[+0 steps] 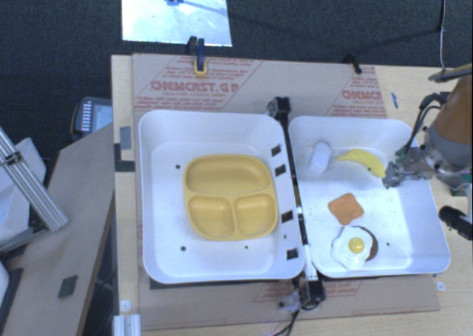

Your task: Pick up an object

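Note:
In the right bin (pixel 425 253) lie a yellow banana (pixel 363 159), a pale white oblong piece (pixel 319 156), an orange toast-like slice (pixel 346 208) and a fried egg (pixel 353 247) on a brown disc. The gripper (pixel 392 178) hangs over the bin's right part, just right of the banana's tip, low near the bin floor. Nothing shows between its fingers.
The left bin (pixel 162 179) holds a yellow divided plate (pixel 229 196). A black divider with clips (pixel 290 187) runs between the bins. The grey arm with its orange band (pixel 452 124) comes in from the right edge. Cardboard (pixel 244 83) lies under both bins.

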{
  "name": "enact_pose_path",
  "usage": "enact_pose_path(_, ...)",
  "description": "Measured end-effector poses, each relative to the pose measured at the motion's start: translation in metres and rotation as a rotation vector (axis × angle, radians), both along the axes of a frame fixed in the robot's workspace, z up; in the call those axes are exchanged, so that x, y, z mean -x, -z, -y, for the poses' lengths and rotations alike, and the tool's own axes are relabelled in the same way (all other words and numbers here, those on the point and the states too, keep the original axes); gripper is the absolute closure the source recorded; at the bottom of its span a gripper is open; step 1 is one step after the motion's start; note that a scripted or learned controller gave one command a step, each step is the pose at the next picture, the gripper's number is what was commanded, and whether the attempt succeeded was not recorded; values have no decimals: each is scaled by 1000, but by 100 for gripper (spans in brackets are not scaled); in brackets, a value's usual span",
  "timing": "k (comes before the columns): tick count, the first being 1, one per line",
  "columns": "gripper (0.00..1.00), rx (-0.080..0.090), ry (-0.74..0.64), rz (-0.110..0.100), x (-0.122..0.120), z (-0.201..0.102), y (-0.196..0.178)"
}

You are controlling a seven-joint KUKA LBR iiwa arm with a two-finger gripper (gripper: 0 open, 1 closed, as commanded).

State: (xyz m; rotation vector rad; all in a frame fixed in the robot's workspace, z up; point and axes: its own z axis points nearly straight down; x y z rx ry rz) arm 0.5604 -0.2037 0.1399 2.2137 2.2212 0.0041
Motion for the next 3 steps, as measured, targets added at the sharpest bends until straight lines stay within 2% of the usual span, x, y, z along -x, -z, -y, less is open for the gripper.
enact_pose_path(1, 100, 0, -1, 1, -3, -2, -64)
enact_pose_path(2, 100, -1, -1, -2, -5, -2, -79)
enact_pose_path(3, 100, -3, -7, -2, -12, -55, -91)
